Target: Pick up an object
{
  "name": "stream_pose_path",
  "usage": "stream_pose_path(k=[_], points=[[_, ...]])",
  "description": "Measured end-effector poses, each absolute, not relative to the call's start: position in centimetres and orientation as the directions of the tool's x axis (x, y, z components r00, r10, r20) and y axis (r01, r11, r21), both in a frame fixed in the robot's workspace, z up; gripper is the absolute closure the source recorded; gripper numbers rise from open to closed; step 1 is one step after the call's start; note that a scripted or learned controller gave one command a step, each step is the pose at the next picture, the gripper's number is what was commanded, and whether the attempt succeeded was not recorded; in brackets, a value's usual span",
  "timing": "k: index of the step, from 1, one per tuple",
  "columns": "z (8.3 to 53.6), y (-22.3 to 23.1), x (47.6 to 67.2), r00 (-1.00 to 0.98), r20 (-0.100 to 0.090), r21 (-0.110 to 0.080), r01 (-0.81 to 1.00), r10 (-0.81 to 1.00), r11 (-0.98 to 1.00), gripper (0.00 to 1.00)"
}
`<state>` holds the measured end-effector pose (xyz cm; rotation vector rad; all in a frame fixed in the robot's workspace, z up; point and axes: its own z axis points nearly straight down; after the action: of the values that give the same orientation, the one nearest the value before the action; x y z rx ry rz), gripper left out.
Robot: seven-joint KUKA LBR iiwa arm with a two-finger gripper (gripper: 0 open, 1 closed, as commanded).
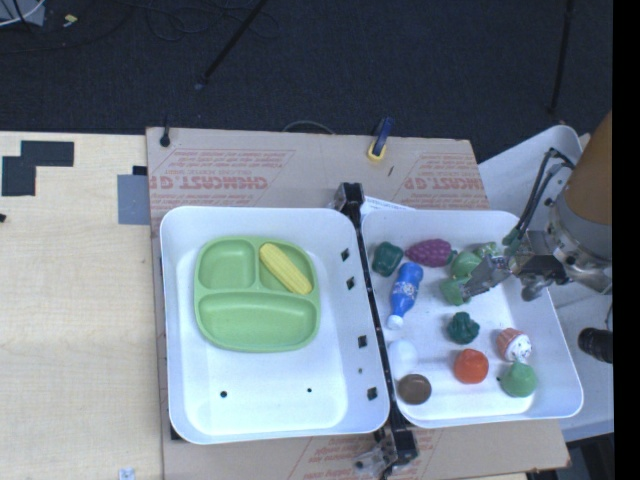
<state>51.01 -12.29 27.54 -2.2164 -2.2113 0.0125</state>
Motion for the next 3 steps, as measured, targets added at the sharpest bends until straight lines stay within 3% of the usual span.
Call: stream_pose_path(k=[1,2,3], points=[[28.1,-12.3,51.2,0.000,0.000,-0.001,1.000,1.000,0.000,0.00],[22.9,-12.6,52.1,0.000,0.002,-0.008,1.000,1.000,0.000,0.00],[18.2,-13.1,51.7,0.001,0.002,-0.008,1.000,1.000,-0.001,0.00]])
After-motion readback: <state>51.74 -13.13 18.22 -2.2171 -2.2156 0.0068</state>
